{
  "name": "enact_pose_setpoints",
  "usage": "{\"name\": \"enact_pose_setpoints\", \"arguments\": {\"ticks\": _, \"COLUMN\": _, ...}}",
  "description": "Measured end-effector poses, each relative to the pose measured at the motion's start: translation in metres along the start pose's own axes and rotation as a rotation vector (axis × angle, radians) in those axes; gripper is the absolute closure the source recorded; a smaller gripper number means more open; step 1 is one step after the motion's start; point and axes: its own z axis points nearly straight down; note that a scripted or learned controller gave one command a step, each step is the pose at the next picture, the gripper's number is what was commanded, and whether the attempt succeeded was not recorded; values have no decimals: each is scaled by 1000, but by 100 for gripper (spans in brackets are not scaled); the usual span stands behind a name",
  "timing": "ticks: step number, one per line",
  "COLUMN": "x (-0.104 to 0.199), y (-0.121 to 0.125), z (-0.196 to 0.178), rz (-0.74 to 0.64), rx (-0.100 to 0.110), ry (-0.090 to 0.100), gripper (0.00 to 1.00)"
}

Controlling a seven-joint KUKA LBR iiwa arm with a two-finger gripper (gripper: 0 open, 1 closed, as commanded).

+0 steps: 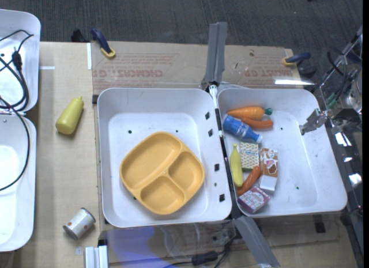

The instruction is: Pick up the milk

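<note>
The milk (268, 169) is a small carton with brown and white print, lying flat in the right bin (311, 203) among other groceries. It rests between a pale checked box (249, 155) on its left and a pink packet (253, 200) below it. My gripper (312, 122) hangs over the right bin's upper right part, well to the right of the milk and apart from it. Nothing shows between its tips.
The right bin also holds two carrots (249, 113), a blue bottle (241, 129), a yellow banana (236, 166) and another carrot (250, 179). A yellow divided plate (162, 172) lies in the left bin (115, 117). A mustard bottle (70, 116) and a can (78, 222) lie on the bench.
</note>
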Motion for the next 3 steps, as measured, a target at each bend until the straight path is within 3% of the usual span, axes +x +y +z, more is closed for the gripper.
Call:
{"name": "enact_pose_setpoints", "arguments": {"ticks": 1, "x": 60, "y": 0, "z": 122, "rz": -56, "rx": -3, "ry": 0, "gripper": 0}}
{"name": "enact_pose_setpoints", "arguments": {"ticks": 2, "x": 59, "y": -1, "z": 113, "rz": -53, "rx": -2, "ry": -1, "gripper": 100}}
{"name": "enact_pose_setpoints", "arguments": {"ticks": 3, "x": 59, "y": -1, "z": 113, "rz": -53, "rx": -2, "ry": -1, "gripper": 0}}
